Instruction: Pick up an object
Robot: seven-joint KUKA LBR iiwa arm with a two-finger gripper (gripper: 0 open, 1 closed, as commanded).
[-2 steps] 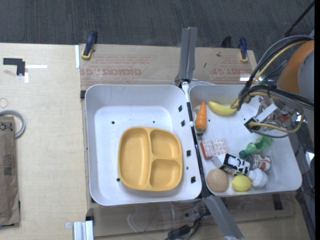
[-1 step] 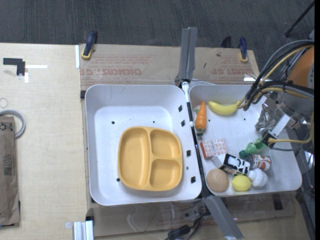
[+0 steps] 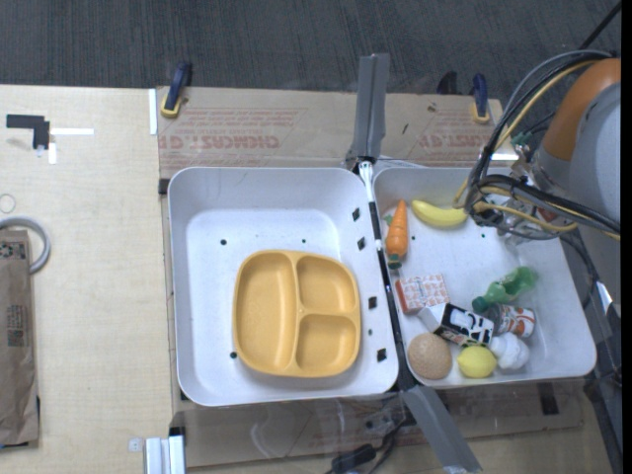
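The gripper (image 3: 506,217) sits at the right of the frame, low over the right bin (image 3: 578,363), buried in cables; how it is set cannot be told, and nothing shows in its grasp. Just left of it lies a banana (image 3: 437,213), beside a carrot (image 3: 397,229). Lower in that bin cluster a green toy (image 3: 507,288), a lemon (image 3: 477,361) and a brown ball (image 3: 430,355). The left bin (image 3: 197,265) holds a yellow divided plate (image 3: 296,313). Both rest on a pale wooden bench (image 3: 79,265), with dark carpet (image 3: 247,18) along the top.
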